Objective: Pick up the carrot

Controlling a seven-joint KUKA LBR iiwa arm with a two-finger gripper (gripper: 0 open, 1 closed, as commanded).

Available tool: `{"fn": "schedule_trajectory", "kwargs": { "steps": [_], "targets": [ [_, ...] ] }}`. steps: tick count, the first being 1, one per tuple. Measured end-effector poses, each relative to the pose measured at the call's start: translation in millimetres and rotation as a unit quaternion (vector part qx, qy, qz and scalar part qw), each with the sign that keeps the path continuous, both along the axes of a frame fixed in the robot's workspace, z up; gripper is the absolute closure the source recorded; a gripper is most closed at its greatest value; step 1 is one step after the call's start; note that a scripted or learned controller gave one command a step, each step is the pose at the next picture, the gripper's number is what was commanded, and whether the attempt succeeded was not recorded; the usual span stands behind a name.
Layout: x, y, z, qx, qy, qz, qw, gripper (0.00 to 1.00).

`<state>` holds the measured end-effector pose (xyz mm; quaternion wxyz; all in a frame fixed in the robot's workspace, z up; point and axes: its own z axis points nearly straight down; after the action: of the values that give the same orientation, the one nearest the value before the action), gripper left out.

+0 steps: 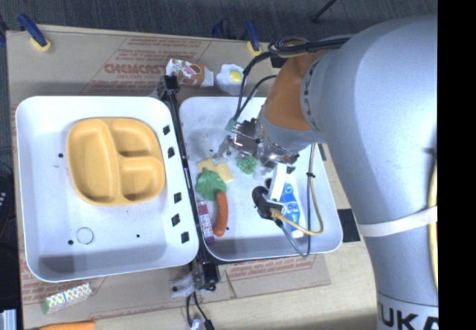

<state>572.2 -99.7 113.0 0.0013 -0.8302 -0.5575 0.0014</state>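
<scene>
so the carrot is still lying untouched near the right bin's left wall while the gripper is hovering just above-right of it, can't tell its fingers' state, pickup's all left.

Red print on the cardboard sheet under the bins reads roughly "CHEMCAST", with smaller lines around it too blurred to make out. White letters "UKA" stand on the arm's grey base at the lower right, cut by the frame edge. Other packaging print is illegible.
</scene>
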Motion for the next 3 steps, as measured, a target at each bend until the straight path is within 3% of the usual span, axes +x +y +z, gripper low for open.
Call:
{"fn": "schedule_trajectory", "kwargs": {
  "steps": [1, 2, 3],
  "targets": [
    [0.1, 0.2, 10.1, 0.0006, 0.001, 0.002, 1.0, 1.0],
    [0.1, 0.2, 10.1, 0.0004, 0.001, 0.002, 1.0, 0.0],
    [-15.5, 2.0, -21.9, 0.0007, 0.003, -0.27, 0.9629, 0.0]
  ]
}}
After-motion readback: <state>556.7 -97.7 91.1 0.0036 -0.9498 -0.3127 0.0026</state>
